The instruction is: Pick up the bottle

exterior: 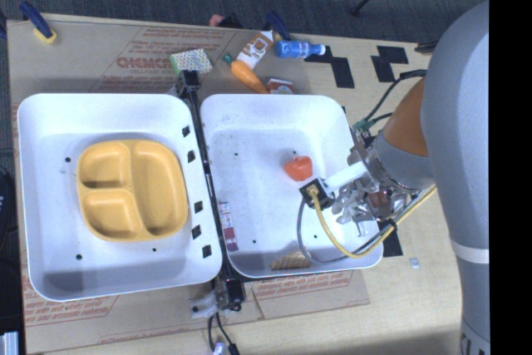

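Bottle (300, 50), a small blue plastic cylinder, is seen lying on its side on the printed cardboard beyond the right bin (249, 116), outside it. The gripper (356, 208), bare metal with a looping yellow cable, is positioned low over that bin's right part; whether its fingers are spread cannot be told. A rounded orange object (298, 169) lies nearby. A glossy yellow compartment tray (133, 188) is held in the left bin (41, 120).

Two white bins (274, 116) are seen on a tan cardboard sheet (125, 54) printed in red. A yellow tray (133, 189) is seen in one, a small orange-red object (298, 169) in the other. A blue bottle (298, 50) and an orange-and-white bottle (251, 54) are seen beyond.
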